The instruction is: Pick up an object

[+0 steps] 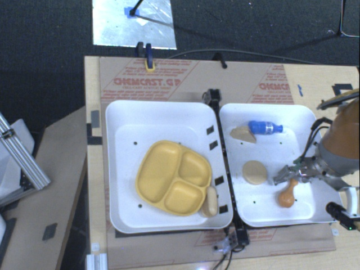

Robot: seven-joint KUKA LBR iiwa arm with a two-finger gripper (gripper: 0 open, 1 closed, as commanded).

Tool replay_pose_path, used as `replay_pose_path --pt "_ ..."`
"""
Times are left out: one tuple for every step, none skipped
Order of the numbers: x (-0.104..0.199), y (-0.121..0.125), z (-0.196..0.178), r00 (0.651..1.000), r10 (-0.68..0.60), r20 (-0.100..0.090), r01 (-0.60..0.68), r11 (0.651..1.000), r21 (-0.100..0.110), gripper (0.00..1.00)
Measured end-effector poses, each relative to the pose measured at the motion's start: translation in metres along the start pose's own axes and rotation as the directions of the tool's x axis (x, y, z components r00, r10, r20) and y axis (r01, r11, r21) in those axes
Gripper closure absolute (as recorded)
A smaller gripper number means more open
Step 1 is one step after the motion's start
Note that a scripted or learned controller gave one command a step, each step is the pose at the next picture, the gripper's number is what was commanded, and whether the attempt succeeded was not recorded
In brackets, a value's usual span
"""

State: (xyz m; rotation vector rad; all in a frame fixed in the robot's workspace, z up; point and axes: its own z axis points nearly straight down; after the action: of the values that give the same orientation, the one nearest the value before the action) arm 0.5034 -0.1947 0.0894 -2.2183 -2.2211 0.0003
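Observation:
The right bin (304,117) holds a blue bottle (264,127) lying on its side, a beige wedge (243,134) just left of it, a round beige disc (255,172) and an orange gourd-shaped toy (287,195). My gripper (292,175) hangs low at the right of this bin, directly over the narrow upper end of the orange toy and just right of the disc. Its body hides how it stands against the toy's tip.
The left bin (126,128) carries a yellow divided plate (173,176) with a small beige roll (211,201) against its lower right edge. A black divider (221,151) runs between the bins. The arm's orange band (344,136) overhangs the right bin's right wall.

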Motion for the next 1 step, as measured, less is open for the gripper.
replay_pose_path --pt "-0.0008 0.0012 -0.0131 1.000 -0.001 0.003 0.001 1.000 -0.005 1.00"
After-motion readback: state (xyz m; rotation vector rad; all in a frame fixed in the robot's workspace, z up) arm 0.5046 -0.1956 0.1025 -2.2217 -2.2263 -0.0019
